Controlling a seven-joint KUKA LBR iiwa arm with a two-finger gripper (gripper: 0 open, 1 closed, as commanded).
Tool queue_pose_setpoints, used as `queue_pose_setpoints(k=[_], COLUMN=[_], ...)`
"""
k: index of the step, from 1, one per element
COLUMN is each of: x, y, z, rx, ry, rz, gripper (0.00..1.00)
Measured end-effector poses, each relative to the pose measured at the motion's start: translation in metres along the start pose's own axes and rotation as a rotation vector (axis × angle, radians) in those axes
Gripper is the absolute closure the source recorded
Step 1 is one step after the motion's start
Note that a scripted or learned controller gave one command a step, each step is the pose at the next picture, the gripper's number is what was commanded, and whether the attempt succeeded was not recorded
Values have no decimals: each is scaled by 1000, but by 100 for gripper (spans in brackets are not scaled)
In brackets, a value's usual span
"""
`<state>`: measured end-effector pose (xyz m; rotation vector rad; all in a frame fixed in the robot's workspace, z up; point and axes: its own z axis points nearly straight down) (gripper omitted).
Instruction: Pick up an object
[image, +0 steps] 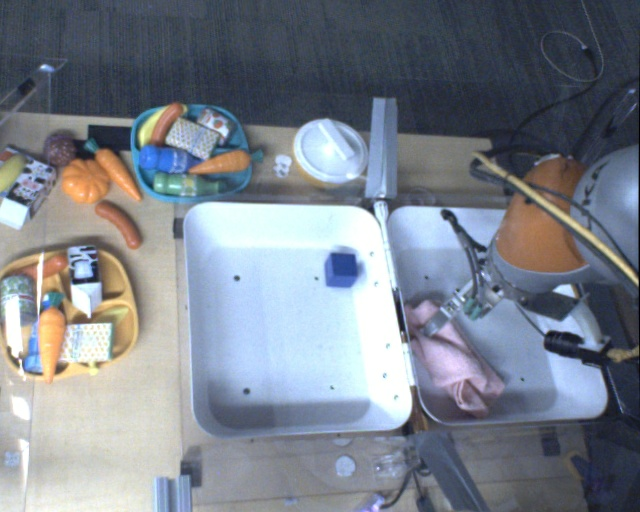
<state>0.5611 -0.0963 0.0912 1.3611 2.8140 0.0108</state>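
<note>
A small blue cube (342, 268) lies in the left white bin (250, 400), toward its upper right. A crumpled pink cloth (458, 360) lies in the right white bin (570, 395), against its left wall. My gripper (448, 312) reaches down into the right bin from the grey and orange arm (540, 235). Its tip is at the upper end of the pink cloth, right at the fabric. Whether it grips the cloth cannot be made out at this size.
The wall between the two bins (395, 300) runs just left of the gripper. On the bench to the left are a blue bowl (190, 152) and a yellow plate (65, 310) of toy food. A white lidded cup (330, 150) stands behind the bins.
</note>
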Motion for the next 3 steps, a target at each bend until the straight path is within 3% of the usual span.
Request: queue_pose_setpoints(k=[1, 2, 3], x=[-1, -28, -7], y=[3, 73, 94], z=[-12, -94, -93], rx=[-7, 8, 9], ry=[-4, 6, 7], rz=[-1, 91, 166], gripper=[100, 100, 100])
